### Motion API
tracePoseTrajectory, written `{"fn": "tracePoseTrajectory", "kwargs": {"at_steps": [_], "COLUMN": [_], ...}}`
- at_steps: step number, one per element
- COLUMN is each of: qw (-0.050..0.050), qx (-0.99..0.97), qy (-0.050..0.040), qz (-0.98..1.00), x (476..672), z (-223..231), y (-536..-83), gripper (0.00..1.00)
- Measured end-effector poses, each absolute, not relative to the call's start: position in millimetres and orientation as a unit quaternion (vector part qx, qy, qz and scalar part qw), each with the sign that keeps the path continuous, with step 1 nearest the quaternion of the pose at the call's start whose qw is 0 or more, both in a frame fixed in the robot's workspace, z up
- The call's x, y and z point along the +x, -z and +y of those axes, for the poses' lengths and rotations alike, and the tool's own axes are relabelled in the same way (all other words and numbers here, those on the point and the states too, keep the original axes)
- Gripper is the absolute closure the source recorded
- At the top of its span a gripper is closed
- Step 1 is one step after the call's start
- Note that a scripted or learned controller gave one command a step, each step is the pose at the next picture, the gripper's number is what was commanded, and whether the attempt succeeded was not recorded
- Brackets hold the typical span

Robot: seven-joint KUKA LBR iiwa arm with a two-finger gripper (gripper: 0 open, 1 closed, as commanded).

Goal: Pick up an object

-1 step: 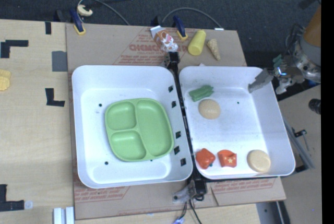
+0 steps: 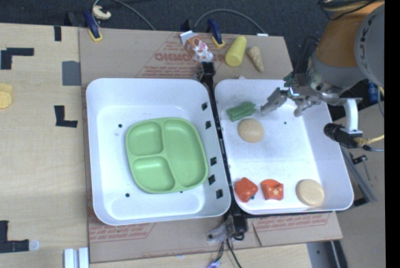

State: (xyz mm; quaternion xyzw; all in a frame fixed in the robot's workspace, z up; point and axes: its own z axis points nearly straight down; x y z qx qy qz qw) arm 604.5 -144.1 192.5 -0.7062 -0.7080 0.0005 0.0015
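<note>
**Closing in on the right bin**

The hand [image 2: 286, 100] hovers over the upper part of the right shallow white bin [image 2: 325, 154], its two fingers spread apart with nothing between them. The flat green oblong piece [image 2: 240, 112] lies just beside it, touching the round beige bun-like object [image 2: 251, 130]. Best to descend squarely over the green piece, straddle its narrow width, and avoid nudging the bun.

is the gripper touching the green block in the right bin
Apart. The camera view shows bare white bin floor between the gripper and the green block, with nothing between its spread fingers.
</note>
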Motion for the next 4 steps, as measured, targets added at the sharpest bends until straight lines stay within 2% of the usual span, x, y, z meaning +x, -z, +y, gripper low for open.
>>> {"fn": "tracePoseTrajectory", "kwargs": {"at_steps": [1,2,3,4], "qw": [0.002,-0.001,0.000,-0.001], "qx": [-0.707,-0.706,-0.708,-0.706], "qy": [-0.0011,0.0010,-0.0005,0.0008], "qz": [-0.708,-0.708,-0.707,-0.708], "x": [621.3,609.4,491.8,560.2], "z": [-92.5,-107.2,-112.2,-86.7], "y": [-93.8,-86.3,-85.9,-185.2], "gripper": [0.00,0.00,0.00,0.00]}}
